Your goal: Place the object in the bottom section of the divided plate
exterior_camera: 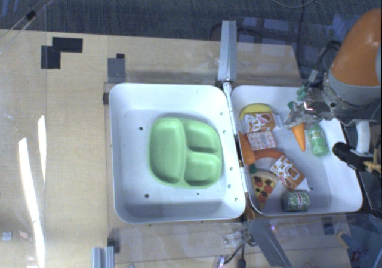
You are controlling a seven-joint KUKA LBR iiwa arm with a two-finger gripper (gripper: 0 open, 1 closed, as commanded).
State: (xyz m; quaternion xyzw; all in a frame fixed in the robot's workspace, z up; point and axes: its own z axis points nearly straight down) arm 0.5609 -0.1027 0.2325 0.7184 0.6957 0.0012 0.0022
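- The green divided plate sits in the middle of the left white bin. It has one long part on its left side and two smaller parts on its right side. No toy lies on it.
- The toys are all in the right white bin, just beside the left one.
- A small orange carrot is near the top of the right bin, with its point facing down. It lies right under the gripper.
- I cannot tell if the gripper is pinching the carrot or just hanging over it. Its jaws are too small and too blurry to make out.
- A green bottle lies just beside the carrot, on its right.
- A yellow banana is at the top left of that bin, touching a little orange and white box.
- Under that there is a white card, a long orange piece and another orange and white box.
- A pizza slice lies near the bottom, and a green can lies on its side close to it.
- The grey arm with the big orange band comes in from the right, above the right bin.
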